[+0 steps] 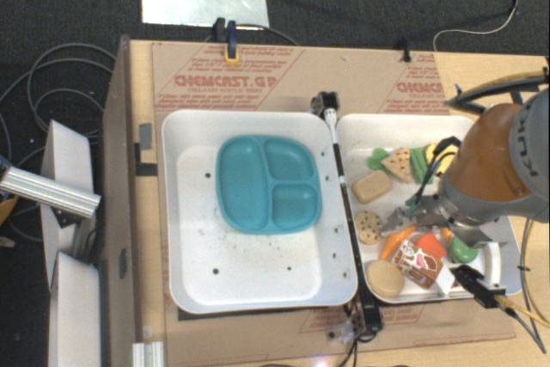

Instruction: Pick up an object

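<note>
The table (258, 69) is covered with a sheet of cardboard printed in red; "CHEMCAST GP" reads clearly at about 11 o'clock of the left bin, and a second, slanted print of the same sort sits at the right bin's 12 o'clock, too cut off to read fully.

The left bin (193, 211) holds a teal divided plate (268, 184), lying flat near the bin's centre with three compartments.

The arm (498, 155) enters from 3 o'clock, its orange band above the wrist hanging over the right bin (352, 133). It bends down toward the bin's middle, and the end effector (421, 215) is low among the toys there. Whether its fingers are spread or closed cannot be told, and no object is seen between them.

The things to pick up are toy foods crowded in the right bin. A brown-and-white carton (421, 262) with some print too small to read lies at 6 o'clock of the end effector. A tan bread piece (371, 186) lies at 10 o'clock, a pale round bun (385, 279) at 7 o'clock, a speckled cookie (369, 226) at 9 o'clock, and a yellow wedge (399, 163) with a green piece (379, 157) beside it at 11 o'clock. An orange carrot (393, 244) touches the carton's left edge.
</note>
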You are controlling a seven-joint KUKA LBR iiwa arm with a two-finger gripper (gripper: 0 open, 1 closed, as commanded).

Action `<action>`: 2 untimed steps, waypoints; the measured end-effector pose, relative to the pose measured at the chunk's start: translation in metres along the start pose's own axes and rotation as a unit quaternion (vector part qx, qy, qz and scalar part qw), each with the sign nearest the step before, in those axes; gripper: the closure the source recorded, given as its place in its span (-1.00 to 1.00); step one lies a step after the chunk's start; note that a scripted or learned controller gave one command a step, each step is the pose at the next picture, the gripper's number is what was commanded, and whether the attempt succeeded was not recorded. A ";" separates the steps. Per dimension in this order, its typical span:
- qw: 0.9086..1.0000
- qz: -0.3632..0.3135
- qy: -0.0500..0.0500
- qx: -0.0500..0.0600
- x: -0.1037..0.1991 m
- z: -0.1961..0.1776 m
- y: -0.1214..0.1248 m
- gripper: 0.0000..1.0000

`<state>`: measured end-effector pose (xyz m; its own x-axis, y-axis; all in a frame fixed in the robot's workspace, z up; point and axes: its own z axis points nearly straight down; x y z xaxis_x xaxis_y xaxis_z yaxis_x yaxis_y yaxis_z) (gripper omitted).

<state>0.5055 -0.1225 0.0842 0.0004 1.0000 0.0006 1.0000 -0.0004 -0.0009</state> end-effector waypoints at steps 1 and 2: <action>1.000 -0.001 0.000 -0.002 0.000 -0.011 0.003 1.00; 1.000 -0.008 0.001 -0.008 0.087 -0.106 0.059 1.00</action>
